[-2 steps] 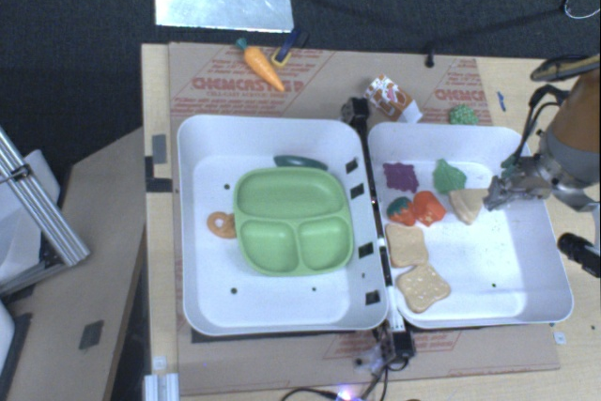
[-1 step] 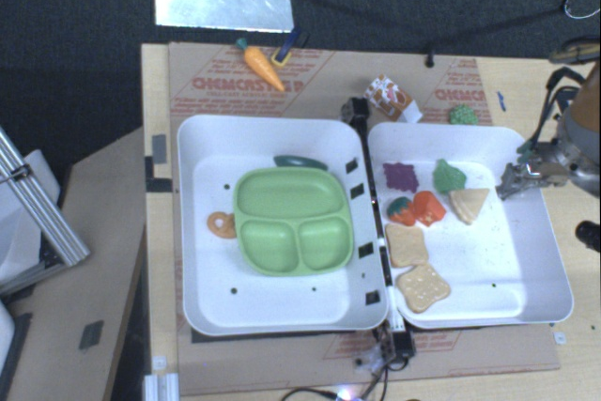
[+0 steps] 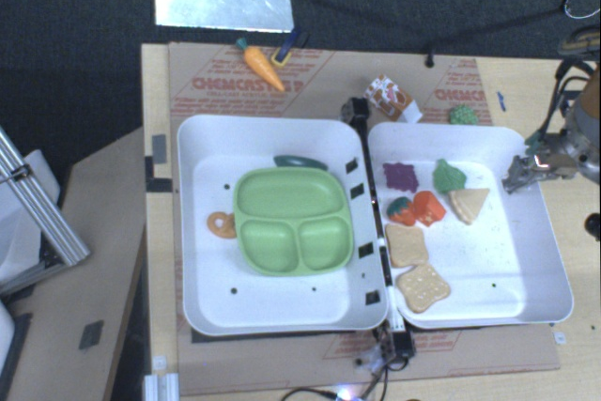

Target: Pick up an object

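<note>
Gripper: the grey two-finger gripper [image 3: 519, 176] hangs at the right bin's far right rim; whether it is wide or narrow I cannot tell, it is too small and blurred.
Right bin: the shallow white bin [image 3: 535, 282] holds a tan wedge [image 3: 469, 203], green broccoli piece [image 3: 449, 174], red-orange piece [image 3: 420, 209], purple piece [image 3: 401, 176] and two toast-like slices [image 3: 414, 269].
Left bin: a green divided plate [image 3: 290, 221], with a small orange ring [image 3: 222, 224] beside it.

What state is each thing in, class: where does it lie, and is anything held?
Gripper: over right bin's right rim, holding nothing visible.
Green plate: flat in left bin.
Pretzel: beside plate.
Two toast slices: flat, right bin.
Carrot: outside bins, on cardboard.
</note>
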Motion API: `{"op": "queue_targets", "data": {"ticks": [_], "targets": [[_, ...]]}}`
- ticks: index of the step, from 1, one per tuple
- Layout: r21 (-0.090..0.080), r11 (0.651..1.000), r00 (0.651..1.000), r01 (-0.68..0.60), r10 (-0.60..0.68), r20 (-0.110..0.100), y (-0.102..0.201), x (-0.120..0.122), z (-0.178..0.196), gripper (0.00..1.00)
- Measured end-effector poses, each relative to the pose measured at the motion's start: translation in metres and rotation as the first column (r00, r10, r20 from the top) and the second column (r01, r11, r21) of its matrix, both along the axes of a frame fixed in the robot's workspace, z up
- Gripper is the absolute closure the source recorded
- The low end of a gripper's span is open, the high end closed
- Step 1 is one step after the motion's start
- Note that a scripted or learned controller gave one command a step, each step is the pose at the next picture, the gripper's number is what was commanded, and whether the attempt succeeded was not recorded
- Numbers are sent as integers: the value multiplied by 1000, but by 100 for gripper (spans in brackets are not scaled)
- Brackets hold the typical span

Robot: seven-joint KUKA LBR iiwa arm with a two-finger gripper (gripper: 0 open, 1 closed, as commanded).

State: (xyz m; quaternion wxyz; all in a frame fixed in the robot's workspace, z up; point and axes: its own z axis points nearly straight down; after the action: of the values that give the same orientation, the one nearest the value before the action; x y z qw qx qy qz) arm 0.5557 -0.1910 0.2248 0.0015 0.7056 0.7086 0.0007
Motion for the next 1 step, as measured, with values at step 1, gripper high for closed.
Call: {"op": "queue_targets", "data": {"ticks": [1], "targets": [[1, 1000, 1000, -3, 3, -2, 50, -2, -10, 100]]}}
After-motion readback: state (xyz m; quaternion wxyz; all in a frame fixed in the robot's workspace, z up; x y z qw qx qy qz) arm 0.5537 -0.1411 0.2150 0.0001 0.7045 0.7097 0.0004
